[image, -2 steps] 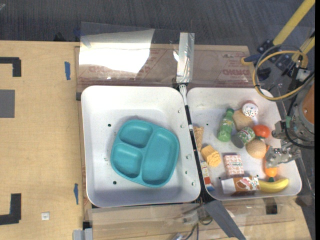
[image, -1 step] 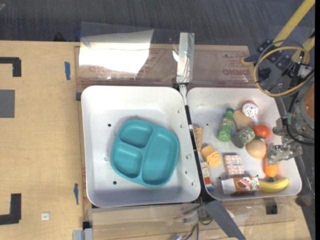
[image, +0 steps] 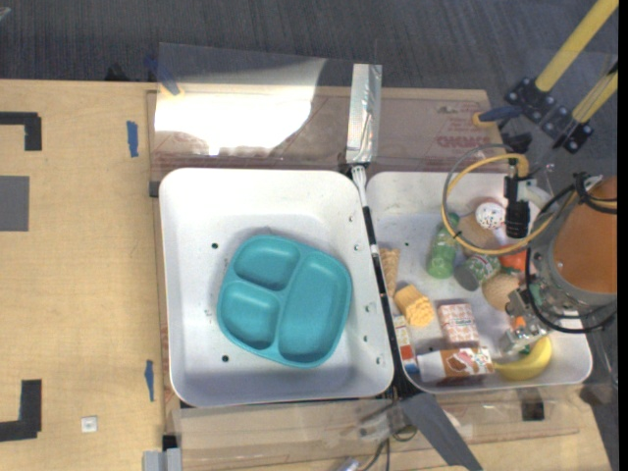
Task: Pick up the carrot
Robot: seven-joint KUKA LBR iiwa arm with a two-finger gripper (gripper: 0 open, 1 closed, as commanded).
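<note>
Crowding the carrot (image: 512, 260) by the right bin's (image: 579, 369) right edge, neighbouring toys risk being seized instead; gripper (image: 520, 324) state cannot be told.

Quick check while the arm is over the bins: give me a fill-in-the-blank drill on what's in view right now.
1. The teal divided plate lies in the ____ bin of the camera view.
2. The banana lies near the ____ edge of the right bin.
3. The green bottle lies in the same bin as the ____ divided plate does not.
4. The arm's orange band hangs over the ____ bin.

Missing words: left; front; teal; right
</note>
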